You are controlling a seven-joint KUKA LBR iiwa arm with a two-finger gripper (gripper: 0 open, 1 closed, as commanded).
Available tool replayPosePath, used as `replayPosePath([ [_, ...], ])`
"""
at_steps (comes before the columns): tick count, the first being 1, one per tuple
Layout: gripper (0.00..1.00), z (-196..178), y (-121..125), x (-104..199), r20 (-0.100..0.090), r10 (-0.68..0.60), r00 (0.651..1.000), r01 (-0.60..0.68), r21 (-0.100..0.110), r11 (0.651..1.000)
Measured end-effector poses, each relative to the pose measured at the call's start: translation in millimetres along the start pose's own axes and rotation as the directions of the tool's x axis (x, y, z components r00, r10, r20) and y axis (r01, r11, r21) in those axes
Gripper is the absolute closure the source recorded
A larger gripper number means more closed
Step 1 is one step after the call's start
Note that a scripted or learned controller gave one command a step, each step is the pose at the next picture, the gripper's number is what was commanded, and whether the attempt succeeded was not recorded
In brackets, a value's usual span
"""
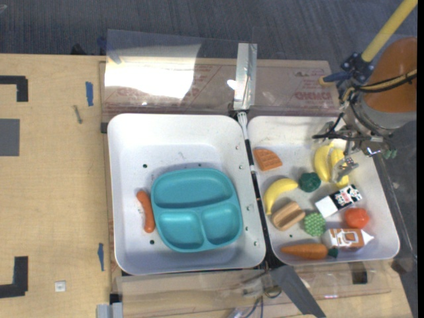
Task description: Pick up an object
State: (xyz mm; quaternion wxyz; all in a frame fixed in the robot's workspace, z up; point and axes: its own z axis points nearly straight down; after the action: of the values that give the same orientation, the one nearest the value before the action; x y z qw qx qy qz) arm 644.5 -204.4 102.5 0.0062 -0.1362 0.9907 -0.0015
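Camera view has the fingers point(344, 152) hanging right over the yellow banana point(324, 163) at about 1 o'clock in the right bin point(391, 234), so I'm treating that banana as the target. Can't honestly tell if the fingers are apart or together; cables and metal bits hide the tips, and nothing looks clamped yet.

To do this well I'd come straight down and pinch across the banana's narrow width, not along its curve, or it'll squirt out. The green broccoli point(309, 182) sits just beside it at 7 o'clock and the black-and-white cow point(347, 196) at 5 o'clock, so I'd keep the descent tight to avoid nudging them.

Count for the right bin:
- two bananas, the second one point(279, 192) near the centre
- one orange slice point(267, 159) at 11 o'clock
- one hot dog bun point(289, 214)
- one green bumpy piece point(315, 224)
- one white block point(326, 206)
- one tomato point(358, 218)
- one small carton point(349, 239)
- one carrot point(305, 250) at 6 o'clock

Left bin point(126, 138) holds one teal divided tray point(196, 207) and one sausage point(146, 211) at its 9 o'clock. Both bins sit on the desk point(46, 177).
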Motion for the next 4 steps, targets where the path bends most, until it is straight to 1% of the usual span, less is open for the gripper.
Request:
replayPosePath([
  [1, 0.00, 12, 118, 39, 0.000, -0.144, 0.990, 0.144, -0.005, 0.990],
  [2, 1.00, -2, 115, 35, 0.014, -0.142, 0.990, 0.142, 0.004, 0.990],
  [3, 1.00, -144, 153, 32, 0.003, 0.259, 0.966, -0.259, -0.001, 0.966],
  [4, 1.00, -162, 164, -19, -0.002, 0.079, 0.997, -0.079, -0.003, 0.997],
])
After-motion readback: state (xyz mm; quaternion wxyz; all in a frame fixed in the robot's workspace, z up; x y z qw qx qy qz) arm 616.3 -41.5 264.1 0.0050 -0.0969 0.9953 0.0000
